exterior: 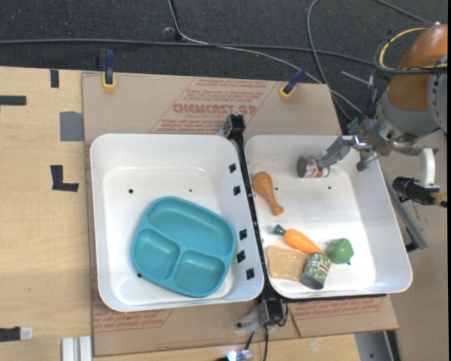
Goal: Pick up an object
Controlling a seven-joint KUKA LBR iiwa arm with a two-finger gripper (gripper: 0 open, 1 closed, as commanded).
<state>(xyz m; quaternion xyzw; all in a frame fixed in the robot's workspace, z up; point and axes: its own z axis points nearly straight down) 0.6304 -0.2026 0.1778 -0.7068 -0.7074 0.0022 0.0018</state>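
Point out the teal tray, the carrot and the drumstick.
teal tray (183, 247), camera view, centre where its dividers meet
carrot (301, 241), camera view, middle of the orange body
drumstick (264, 182), camera view, fat meaty end

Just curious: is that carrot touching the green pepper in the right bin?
Apart. The camera view shows white bin floor between the carrot and the green pepper.

overhead, slanted, above both bins (98, 201)

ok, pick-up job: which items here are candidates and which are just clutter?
Candidates, right bin: chicken drumstick, carrot, green pepper, bread slice, can, with the tool nearby.

Clutter: teal divided plate in left bin, clamps, cables.
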